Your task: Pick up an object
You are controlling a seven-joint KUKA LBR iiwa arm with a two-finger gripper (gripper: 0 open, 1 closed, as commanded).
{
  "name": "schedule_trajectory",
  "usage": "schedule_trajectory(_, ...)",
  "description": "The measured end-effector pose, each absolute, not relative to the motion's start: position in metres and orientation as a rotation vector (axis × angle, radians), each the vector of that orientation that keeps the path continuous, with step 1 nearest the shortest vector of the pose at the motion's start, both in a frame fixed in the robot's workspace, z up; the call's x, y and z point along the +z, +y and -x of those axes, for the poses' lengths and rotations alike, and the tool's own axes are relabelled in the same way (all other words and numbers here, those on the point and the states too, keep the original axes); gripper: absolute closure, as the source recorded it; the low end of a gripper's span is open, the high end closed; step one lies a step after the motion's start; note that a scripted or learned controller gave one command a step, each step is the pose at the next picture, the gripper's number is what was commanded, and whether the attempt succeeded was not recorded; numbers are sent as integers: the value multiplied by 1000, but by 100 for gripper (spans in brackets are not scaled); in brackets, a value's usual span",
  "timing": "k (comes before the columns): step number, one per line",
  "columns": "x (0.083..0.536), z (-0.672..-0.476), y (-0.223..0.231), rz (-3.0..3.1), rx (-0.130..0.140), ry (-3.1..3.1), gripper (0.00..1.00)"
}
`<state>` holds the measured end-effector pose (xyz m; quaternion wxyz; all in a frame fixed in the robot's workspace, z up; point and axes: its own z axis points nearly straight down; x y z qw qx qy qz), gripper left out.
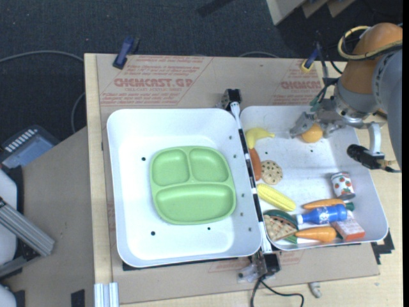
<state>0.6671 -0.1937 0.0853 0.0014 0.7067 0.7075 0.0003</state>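
While the left bin (128,190) carried a green divided plate (192,184), my tool (311,128) sat in the right bin's (364,190) far corner, clamped on a small orange fruit (312,134). Nearby lay a banana (257,135), a cookie (271,171) and a blue bottle (326,215).

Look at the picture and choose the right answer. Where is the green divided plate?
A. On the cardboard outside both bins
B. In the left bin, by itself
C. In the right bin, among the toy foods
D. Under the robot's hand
B: the green divided plate lies flat in the left bin, while the toy foods, such as the cookie, lie in the right bin.
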Motion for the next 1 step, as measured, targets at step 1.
schedule_trajectory(1,96,-668,-194,-2214,2,2219,100)
